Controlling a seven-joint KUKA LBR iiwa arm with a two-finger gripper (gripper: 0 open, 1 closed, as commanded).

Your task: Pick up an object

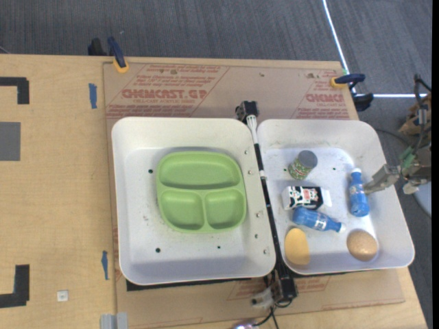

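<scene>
Plywood bench (pixel 48 184) under cardboard sheet (pixel 206 91), grey carpet (pixel 206 12) beyond — pincer (pixel 381 178) state unclear

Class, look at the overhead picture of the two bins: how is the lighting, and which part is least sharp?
Camera view: soft, even light, with only faint shadows around the green tray; the white right bin is bright but not glared out; the gripper at the right edge is the blurriest part.
</scene>
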